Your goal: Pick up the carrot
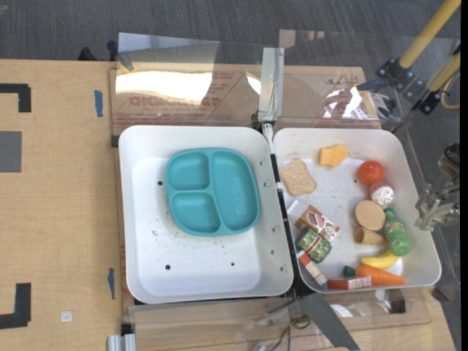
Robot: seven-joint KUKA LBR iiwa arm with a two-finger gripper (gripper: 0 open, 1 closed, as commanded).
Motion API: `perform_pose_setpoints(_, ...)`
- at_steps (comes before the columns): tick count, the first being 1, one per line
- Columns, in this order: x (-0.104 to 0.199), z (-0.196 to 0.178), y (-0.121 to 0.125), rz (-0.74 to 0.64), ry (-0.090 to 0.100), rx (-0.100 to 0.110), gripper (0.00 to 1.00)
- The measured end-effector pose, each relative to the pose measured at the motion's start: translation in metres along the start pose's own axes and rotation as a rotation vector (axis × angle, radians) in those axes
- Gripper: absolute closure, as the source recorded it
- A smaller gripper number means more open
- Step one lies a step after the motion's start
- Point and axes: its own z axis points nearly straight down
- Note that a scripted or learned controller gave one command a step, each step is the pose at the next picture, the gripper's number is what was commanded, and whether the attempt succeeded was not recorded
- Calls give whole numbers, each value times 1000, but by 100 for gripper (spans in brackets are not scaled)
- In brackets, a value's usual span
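The orange carrot (380,276) lies flat along the near wall of the right bin (417,168), just below a yellow banana (380,260). A small green piece sits at the carrot's left end. My gripper (433,210) hangs at the right edge of the view, over the right bin's right rim. It is up and to the right of the carrot, apart from it, and mostly cut off by the frame edge.
The right bin also holds a cheese wedge (333,155), a cracker (297,177), a tomato (370,172), a white ball (382,194), a tan round piece (370,215), a green vegetable (395,234), a small printed box (316,237) and a red stick (345,284). A teal divided plate (213,191) lies in the left bin (146,218).
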Motion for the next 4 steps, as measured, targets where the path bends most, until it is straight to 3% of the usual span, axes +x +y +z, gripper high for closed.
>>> perform_pose_setpoints(1,0,-2,-1,0,-1,4,0)
perform_pose_setpoints(2,6,113,16,-211,0,-5,0)
perform_pose_setpoints(3,-42,155,55,-161,-6,16,0)
perform_pose_setpoints(4,-52,155,64,-568,-4,21,0)
